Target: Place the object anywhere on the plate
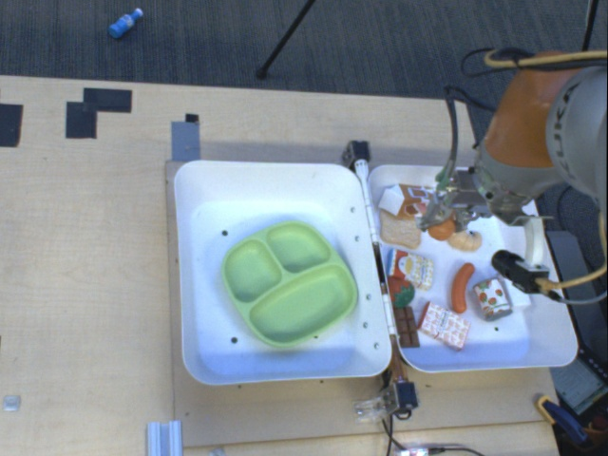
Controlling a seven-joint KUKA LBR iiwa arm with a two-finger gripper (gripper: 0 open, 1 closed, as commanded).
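The green three-compartment plate (290, 281) lies in the left bin (190, 255) with nothing on it. My gripper (445, 213) hangs low over the back of the right bin (551, 350), among the toy foods. A small orange-brown piece (440, 227) sits right at its tip, and I cannot tell whether it is gripped. A tan bun (465, 242) lies just to the right of the tip, and a bread slice (399, 230) just to its left.
The right bin also holds a red sausage (462, 286), a strawberry-print box (492, 298), a pink-checked packet (444, 325), a chocolate bar (407, 327), a snack packet (416, 271) and a printed packet (407, 198) at the back. A ridge (377, 255) separates the bins.
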